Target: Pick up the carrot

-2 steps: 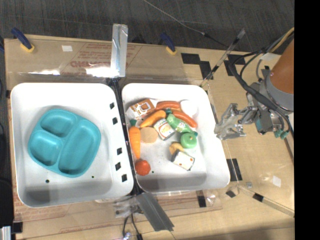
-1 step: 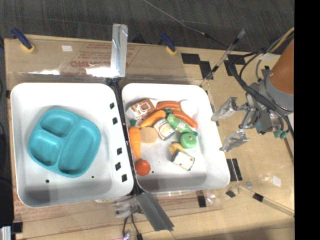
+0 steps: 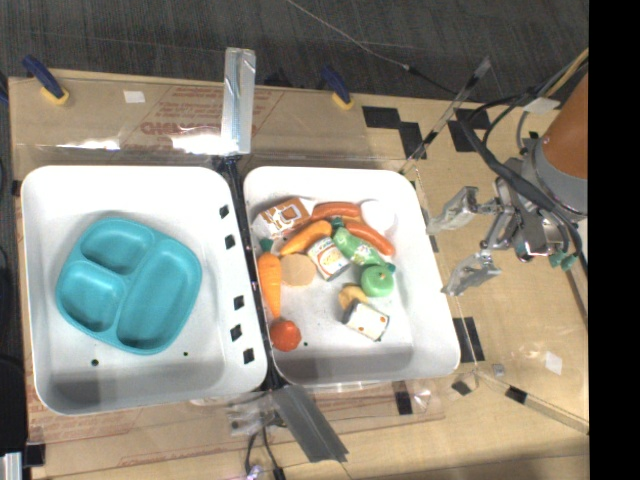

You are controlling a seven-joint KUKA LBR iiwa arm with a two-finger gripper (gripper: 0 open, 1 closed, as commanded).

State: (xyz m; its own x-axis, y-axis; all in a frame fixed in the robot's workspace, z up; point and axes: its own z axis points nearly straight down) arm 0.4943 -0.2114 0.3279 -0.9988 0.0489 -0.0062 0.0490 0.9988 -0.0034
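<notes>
While right of the bin (image 3: pixel 425 268), gripper (image 3: pixel 465 238) spread wide, apart from carrot (image 3: pixel 270 283).

Gripper (image 3: pixel 465 238) fingers spread apart, unladen

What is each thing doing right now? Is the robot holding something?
carrot: lying in the right bin, along its left wall, not picked up.
end effector: beside the right bin, outside it, open, holding nothing.
tomato: resting just below the carrot.
green apple: sitting among the other toys.
teal plate: lying in the left bin, nothing on it.
</notes>
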